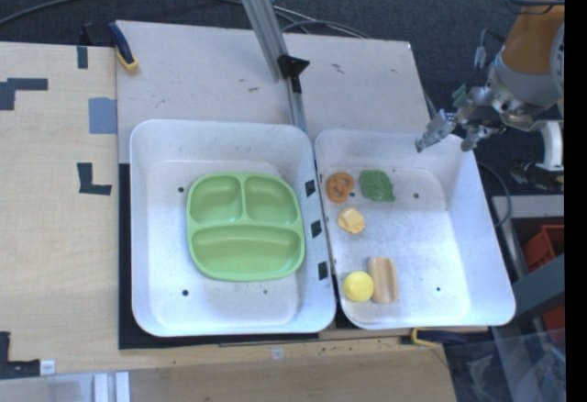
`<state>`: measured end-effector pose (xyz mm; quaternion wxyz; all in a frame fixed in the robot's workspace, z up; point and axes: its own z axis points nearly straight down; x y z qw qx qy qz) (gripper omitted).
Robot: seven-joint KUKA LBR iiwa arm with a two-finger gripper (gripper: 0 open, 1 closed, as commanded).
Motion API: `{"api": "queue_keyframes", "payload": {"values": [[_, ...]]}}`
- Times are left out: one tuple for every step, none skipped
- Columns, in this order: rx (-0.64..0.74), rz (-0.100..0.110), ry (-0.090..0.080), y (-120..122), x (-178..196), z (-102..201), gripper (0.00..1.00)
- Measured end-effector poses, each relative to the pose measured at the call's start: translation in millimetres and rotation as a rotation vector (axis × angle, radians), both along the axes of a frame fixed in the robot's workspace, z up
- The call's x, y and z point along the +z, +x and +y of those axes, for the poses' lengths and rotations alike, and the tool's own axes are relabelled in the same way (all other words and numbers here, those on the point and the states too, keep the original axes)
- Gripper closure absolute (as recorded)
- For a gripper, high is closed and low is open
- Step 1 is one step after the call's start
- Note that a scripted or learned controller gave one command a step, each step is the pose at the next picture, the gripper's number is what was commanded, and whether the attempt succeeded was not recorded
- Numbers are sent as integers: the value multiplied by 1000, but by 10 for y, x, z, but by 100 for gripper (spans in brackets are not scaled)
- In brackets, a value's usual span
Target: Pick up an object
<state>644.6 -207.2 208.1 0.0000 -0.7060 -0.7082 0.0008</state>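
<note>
The right bin [477, 244] holds several small food toys: an orange pretzel-like piece [339, 186], a green leafy piece [377, 185], a pale yellow chunk [351, 222], a yellow ball [358, 286] and a tan bread-like roll [382, 280]. My gripper [447, 132] hangs over the bin's far right corner, up and right of the green piece. Its two fingers stand apart with nothing between them.
The left bin [151, 226] carries a green divided plate [246, 226]. A slanted metal pole [261, 10] reaches down to the gap between the bins. Cables run across the dark floor behind the bench. The grey arm with its orange band [532, 33] enters at the upper right.
</note>
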Motion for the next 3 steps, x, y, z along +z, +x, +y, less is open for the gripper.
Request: {"api": "queue_keyframes", "payload": {"values": [[0,0,0,-1,0,-1,0],[0,6,1,-12,-626,78,0],[0,6,1,-29,-1172,93,0]]}}
